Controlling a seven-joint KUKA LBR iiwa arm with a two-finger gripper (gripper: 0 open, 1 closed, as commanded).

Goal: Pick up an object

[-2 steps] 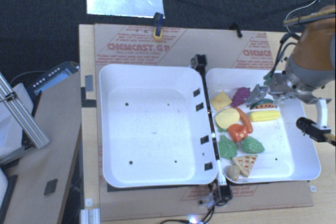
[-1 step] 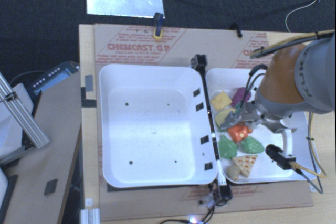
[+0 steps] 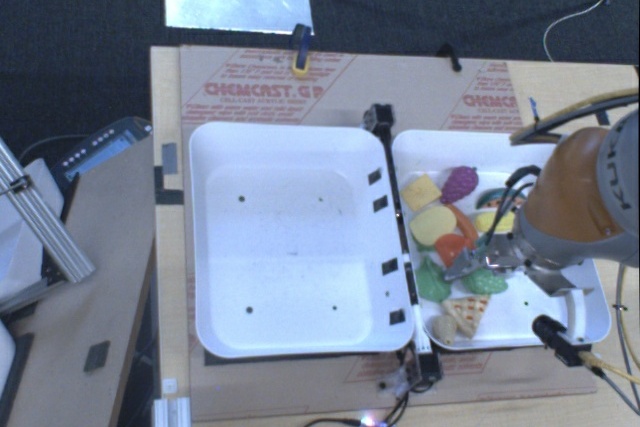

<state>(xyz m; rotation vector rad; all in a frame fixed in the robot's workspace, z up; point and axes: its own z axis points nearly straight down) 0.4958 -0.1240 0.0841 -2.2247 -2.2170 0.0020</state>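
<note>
A pizza slice toy (image 3: 466,314) lies at the right bin's (image 3: 597,317) near edge. Just beyond, the gripper (image 3: 468,265) hovers low over green (image 3: 432,281), orange and yellow play food (image 3: 432,224); whether its claw is open, I cannot tell. Farther back sits a purple grape bunch (image 3: 459,181).

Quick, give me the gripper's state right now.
Gripper: cannot be told; it is low in the right white bin, among the plastic toy foods, by the green leafy piece.
</note>
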